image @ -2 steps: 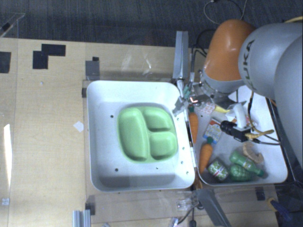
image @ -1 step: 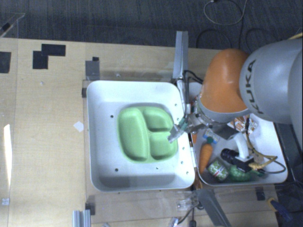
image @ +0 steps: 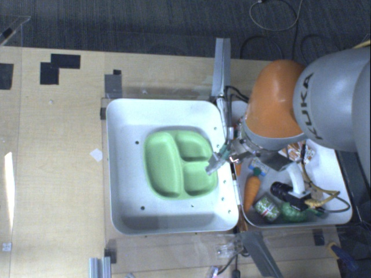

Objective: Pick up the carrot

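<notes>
- Evidently, the carrot [image: 251, 191] is lying unlifted in the right bin [image: 342, 172], against its left wall.
- Up-left of the carrot, the gripper [image: 220, 158] is hovering over the green tray [image: 174, 167]; grip state cannot be told.
- Descent, grasp and lift are remaining, by this judgement.

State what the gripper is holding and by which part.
Nothing is visibly held: the gripper sits over the green tray's right edge, while the carrot lies apart in the right bin.
</notes>
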Robot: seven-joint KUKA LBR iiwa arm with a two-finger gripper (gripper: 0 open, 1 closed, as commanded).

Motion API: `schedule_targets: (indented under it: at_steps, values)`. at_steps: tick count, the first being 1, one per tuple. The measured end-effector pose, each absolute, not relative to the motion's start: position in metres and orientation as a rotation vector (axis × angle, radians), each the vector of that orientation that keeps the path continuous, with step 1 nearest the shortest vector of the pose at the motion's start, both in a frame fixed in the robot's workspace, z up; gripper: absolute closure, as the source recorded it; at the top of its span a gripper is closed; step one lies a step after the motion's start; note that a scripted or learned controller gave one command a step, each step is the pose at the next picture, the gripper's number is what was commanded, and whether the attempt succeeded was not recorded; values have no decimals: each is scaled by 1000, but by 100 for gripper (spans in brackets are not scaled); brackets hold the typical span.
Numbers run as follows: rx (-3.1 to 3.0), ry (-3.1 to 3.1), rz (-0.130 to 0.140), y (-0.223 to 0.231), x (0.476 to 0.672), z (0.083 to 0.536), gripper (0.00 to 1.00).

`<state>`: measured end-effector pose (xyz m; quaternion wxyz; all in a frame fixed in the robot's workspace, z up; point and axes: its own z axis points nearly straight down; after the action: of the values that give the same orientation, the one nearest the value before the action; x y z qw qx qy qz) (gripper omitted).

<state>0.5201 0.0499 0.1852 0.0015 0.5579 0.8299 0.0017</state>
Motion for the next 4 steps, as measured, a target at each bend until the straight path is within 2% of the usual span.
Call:
schedule_targets:
  at_steps: [2, 3, 4]
  values:
    - [1751, 2605, 5, 50, 520, 185, 0]
    - [2093, 2340, 5, 38, 488, 214, 0]
    - [2104, 2330, 4, 13, 511, 184, 0]
